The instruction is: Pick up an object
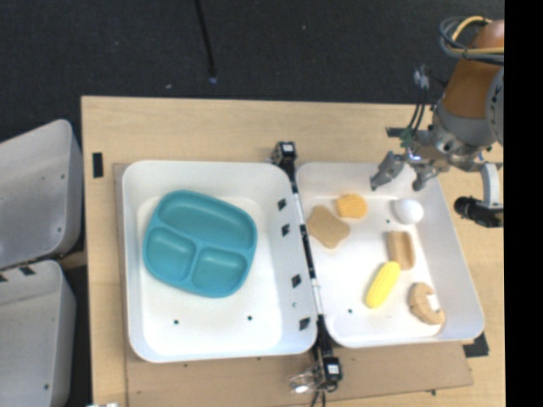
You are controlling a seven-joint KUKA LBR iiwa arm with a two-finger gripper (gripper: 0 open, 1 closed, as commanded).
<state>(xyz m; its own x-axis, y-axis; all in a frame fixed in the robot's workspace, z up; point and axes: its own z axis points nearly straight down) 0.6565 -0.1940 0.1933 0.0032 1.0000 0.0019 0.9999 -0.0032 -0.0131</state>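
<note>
Hanging over the far edge of the right bin (462, 312), at about one o'clock from that bin's middle, the pincer (405, 171) has its two dark fingers spread apart, released, with nothing between them and nothing touched that can be made out. The arm (471, 91), grey with an orange band, comes in from three o'clock. No brand, label or writing can be read on any item.

Six pieces lie in the right bin. A white egg-like ball (409, 211) sits nearest the pincer, just toward six o'clock of it. A small orange-tan piece (351, 206) lies at nine o'clock of the ball, and a tan bread-shaped slice (327, 226) rests just beside it toward seven o'clock; whether the two touch is hard to tell. A light brown block (400, 250) lies at six o'clock of the ball, long side running twelve to six. A yellow oblong (383, 284), tilted, lies at seven o'clock of the block. A curved brown-and-white piece (424, 303) lies near the bin's five o'clock corner.

The left bin (136, 329) holds a teal divided plate (200, 243) with three compartments. Both bins rest side by side on the pale wooden surface (102, 134).
</note>
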